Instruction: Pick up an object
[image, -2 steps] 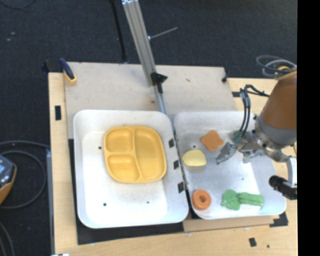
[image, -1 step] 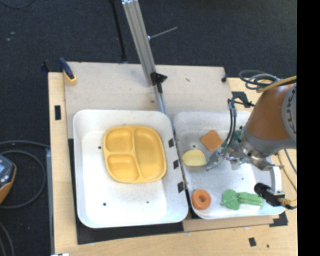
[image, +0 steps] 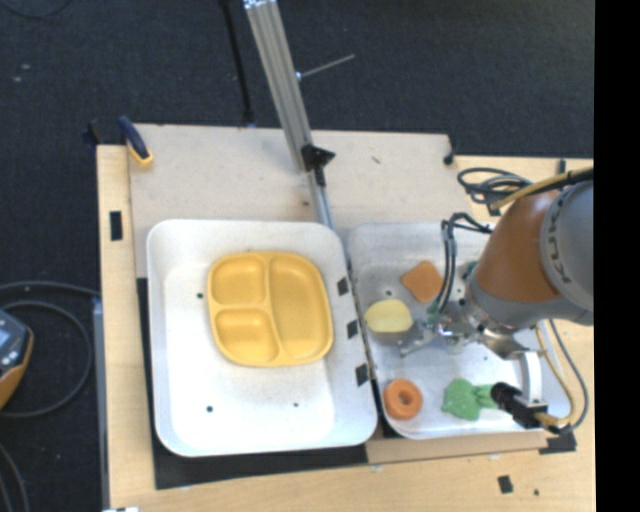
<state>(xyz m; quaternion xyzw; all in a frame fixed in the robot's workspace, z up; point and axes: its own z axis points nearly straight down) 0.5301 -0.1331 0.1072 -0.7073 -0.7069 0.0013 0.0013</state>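
Note:
The right bin holds several small objects. A pale yellow round object lies near the bin's left wall. An orange wedge-shaped piece sits behind it. An orange ring lies near the front, with a green leafy toy to its right. My gripper reaches in from the right, low over the bin floor, just in front of the yellow object and close to it. The orange-banded wrist hangs over the bin's right side and hides that part of it.
The left bin carries a yellow divided plate in its middle. A metal pole slants up from between the bins at the back. Cables loop behind the arm. Black clips line the wall between the bins.

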